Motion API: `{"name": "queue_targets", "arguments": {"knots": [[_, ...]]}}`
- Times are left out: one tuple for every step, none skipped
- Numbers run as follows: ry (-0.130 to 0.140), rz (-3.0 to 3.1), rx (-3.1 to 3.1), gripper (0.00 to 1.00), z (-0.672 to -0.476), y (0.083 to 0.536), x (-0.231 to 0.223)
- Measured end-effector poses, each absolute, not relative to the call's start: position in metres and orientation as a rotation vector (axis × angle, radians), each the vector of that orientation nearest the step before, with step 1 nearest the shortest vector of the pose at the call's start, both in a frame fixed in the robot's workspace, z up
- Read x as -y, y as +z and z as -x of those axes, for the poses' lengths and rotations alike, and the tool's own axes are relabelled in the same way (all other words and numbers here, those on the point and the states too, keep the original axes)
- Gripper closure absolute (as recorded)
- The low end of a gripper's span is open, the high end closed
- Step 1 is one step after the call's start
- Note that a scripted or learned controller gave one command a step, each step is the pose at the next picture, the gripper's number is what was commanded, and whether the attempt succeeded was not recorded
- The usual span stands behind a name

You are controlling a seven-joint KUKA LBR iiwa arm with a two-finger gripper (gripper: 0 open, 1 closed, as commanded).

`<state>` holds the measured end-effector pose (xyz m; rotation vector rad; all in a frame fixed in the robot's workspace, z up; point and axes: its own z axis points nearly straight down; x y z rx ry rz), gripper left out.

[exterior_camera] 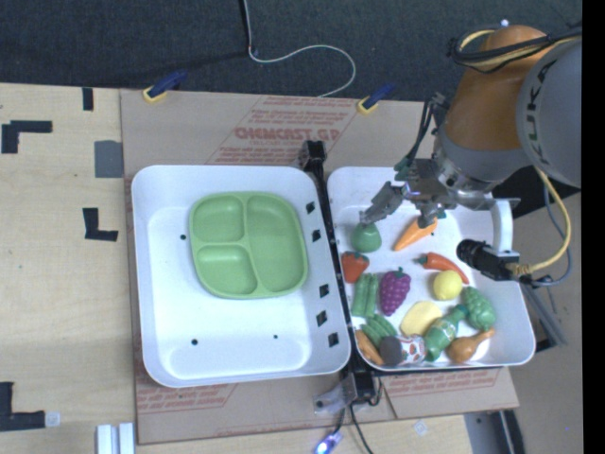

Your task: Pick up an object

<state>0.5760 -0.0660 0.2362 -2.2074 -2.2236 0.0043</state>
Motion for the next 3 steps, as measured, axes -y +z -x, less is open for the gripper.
{"name": "queue_targets", "arguments": {"knots": [[-0.012,2.216,2.235,0.00,-0.565,0.349,0.013],[0.007,2.209,2.226,0.00,-0.547,0.289,-0.053],[-0.014,2.214,2.234,0.00,-0.515,0.409,-0.102]]}}
